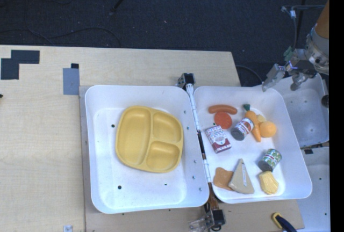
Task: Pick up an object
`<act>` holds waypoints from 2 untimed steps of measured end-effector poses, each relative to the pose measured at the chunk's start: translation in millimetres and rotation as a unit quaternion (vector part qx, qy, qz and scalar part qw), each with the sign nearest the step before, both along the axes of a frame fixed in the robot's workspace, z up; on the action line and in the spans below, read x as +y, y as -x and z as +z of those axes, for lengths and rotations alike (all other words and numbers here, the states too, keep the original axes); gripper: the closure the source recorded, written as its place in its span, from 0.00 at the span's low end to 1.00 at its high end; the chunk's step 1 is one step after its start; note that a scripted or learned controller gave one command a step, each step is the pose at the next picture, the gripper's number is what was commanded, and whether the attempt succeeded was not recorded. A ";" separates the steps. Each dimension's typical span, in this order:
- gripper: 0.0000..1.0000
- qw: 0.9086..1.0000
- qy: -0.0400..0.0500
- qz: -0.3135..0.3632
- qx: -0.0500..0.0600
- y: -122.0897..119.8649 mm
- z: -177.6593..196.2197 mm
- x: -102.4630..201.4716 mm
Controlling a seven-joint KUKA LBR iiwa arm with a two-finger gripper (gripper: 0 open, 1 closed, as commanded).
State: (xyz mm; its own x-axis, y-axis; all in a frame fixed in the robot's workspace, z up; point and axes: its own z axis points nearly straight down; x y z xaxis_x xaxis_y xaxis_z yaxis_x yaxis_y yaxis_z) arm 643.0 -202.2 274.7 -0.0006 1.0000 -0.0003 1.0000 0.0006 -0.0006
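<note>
Camera view is showing us a pick not yet begun: our grey two-finger gripper (285, 76) is hovering with its fingers spread and carrying nothing, just beyond the far right corner of the right-hand shallow white plastic bin (301, 180). Everything is lying untouched inside that bin; we are judging the round orange plastic fruit (267, 129) near its far right corner the closest candidate.
</note>
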 end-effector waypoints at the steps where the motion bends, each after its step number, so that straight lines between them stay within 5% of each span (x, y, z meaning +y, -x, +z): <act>1: 0.00 1.000 0.000 0.000 0.000 2.9 -172.3 39.0; 2: 1.00 1.000 0.000 0.000 0.001 3.2 -162.7 38.7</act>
